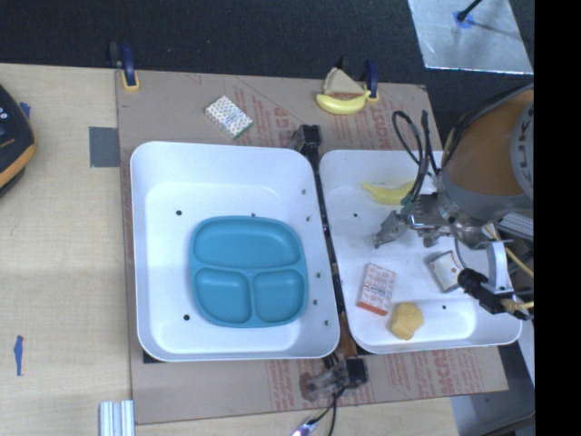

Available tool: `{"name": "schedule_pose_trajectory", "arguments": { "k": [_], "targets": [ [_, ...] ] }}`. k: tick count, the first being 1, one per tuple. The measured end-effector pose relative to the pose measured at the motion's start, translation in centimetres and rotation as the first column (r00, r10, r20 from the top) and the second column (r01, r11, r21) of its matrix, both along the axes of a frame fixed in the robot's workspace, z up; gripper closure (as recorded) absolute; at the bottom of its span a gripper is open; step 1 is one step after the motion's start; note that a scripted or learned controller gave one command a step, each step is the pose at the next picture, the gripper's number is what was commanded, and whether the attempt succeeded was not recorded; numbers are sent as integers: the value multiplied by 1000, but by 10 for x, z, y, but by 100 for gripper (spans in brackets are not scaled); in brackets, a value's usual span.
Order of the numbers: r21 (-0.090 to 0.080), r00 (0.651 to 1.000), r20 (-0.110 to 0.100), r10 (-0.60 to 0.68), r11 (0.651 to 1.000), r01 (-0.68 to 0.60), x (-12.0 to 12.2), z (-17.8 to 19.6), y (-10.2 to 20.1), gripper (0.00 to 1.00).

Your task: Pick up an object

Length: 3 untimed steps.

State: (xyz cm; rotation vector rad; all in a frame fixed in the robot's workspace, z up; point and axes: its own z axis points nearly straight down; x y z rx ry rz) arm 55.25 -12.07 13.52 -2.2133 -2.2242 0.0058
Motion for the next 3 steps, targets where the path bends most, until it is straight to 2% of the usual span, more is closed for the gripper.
{"name": "schedule_pose_trajectory", "arguments": {
  "k": [1, 2, 3],
  "targets": [
    [0, 1000, 0, -1, 1000, 1, -33, -44, 23, 0],
    [0, 1000, 4, -1, 1000, 1, 47, -43, 0, 0],
    [0, 1000, 3, 0, 1000, 0, 98, -43, -25, 0]
  ]
}}
